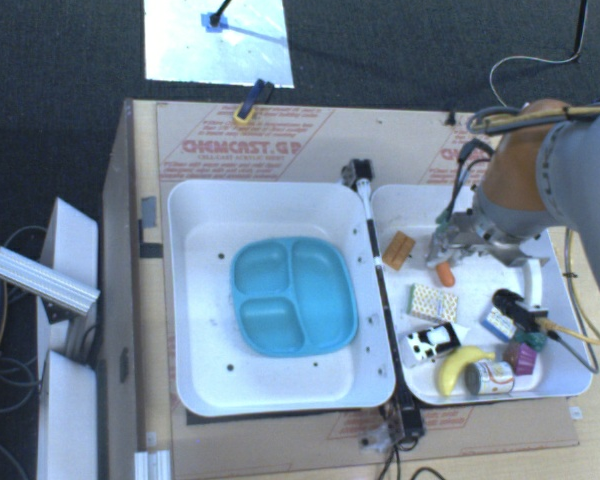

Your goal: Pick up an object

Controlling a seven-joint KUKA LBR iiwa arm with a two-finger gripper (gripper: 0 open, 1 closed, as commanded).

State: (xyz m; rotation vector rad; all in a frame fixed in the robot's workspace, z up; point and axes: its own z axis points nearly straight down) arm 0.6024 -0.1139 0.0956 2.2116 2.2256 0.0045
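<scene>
My gripper [446, 246] hangs low over the upper middle of the right bin [420, 200], reaching in from the right. Just below its tip lies a small orange piece [444, 273], and the view does not show whether they touch. A brown block [398, 250] lies to the gripper's left, near the wall between the bins. In front of these are a patterned cracker-like tile [432, 302], a black-and-white toy cow [432, 341], a banana [458, 365], a small can [492, 376], a purple piece [525, 356] and a blue-and-white box [497, 323].
The left bin [205, 368] holds a blue divided plate [292, 295]. A yellow-and-blue tool [251, 102] lies on the bench behind the bins. The grey arm with its orange band [515, 173] covers the right bin's back right corner.
</scene>
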